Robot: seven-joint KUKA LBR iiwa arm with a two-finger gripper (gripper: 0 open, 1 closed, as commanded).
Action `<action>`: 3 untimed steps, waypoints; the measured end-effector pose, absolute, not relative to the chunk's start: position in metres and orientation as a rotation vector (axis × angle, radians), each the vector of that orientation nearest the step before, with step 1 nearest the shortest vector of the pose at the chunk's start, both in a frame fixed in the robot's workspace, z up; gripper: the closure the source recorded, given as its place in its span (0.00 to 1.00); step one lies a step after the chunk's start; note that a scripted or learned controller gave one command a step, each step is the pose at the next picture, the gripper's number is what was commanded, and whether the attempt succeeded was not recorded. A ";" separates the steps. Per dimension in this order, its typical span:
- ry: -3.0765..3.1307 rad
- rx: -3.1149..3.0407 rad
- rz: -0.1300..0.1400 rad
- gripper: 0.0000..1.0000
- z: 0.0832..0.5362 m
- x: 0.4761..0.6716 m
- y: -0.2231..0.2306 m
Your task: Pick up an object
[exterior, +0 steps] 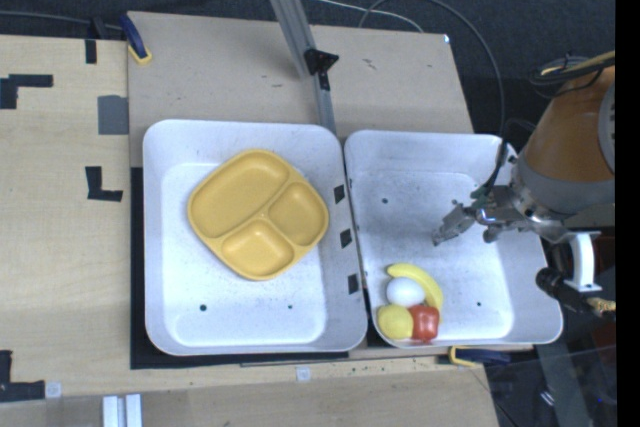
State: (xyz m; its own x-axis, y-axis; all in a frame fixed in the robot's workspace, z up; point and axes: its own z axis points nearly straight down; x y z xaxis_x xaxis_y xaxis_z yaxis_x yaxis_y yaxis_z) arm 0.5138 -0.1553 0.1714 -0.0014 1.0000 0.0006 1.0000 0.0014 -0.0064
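Two shallow white bins sit side by side on the wooden bench point(60, 215), the left bin point(165, 315) and the right bin point(520, 315) meeting along a shared middle edge. Largest of the loose things is a yellow divided plate point(258, 213) lying flat in the left bin, with three compartments and rounded corners, turned at a slant to the bin walls. From the right comes the arm point(575, 140), its orange band showing above the grey wrist, and it reaches over the right bin. Its gripper point(455, 223) hangs over the bare speckled floor of that bin, near the middle, with the dark fingers point(445, 231) pointing toward the left and spread a little apart, nothing between them. Well apart from the gripper, a small cluster of toy food sits at the near left corner of the right bin, all pieces touching. A yellow banana point(424, 281) curves over the top of the cluster; a white egg-shaped ball point(404, 292) nestles under its curve; below lie a yellow lemon-like ball point(395, 321) and, just beside it on the right, a small red piece point(426, 322) whose kind I cannot tell
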 end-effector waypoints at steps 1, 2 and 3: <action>-2.219 -2.214 0.007 0.00 0.110 0.518 -0.149; -2.222 -2.215 0.002 1.00 0.123 0.519 -0.149; -2.226 -2.221 -0.003 1.00 0.181 0.529 -0.146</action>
